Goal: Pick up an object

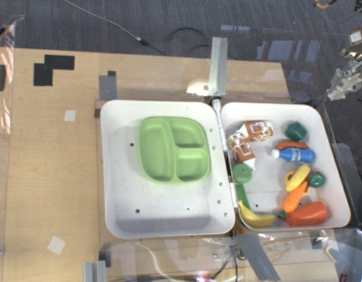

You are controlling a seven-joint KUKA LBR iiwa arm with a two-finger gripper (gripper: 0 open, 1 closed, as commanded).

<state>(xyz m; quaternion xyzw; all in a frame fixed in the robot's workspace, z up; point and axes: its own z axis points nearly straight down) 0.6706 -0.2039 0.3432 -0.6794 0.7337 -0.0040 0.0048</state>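
From the overhead camera view, my gripper (347, 81) sits at the far right edge, above and outside the back right corner of the right bin (322, 117), over the dark floor, not over the toys. It is small and blurred there, so I cannot tell how it is set, and I see nothing held in it.

Everything I might pick lies down and to the left of me, inside that right bin. Nearest is the dark green piece (296, 130) in the back right corner, then the blue bottle (295, 155) just in front of it, its long axis running roughly left to right across the bin. Further forward sit the red pepper (307, 214) and the banana (255, 217) along the front wall.

The left bin (119, 216) holds the green divided plate (172, 149), well apart from me.

I judge the reach must come inward and down toward the near corner first
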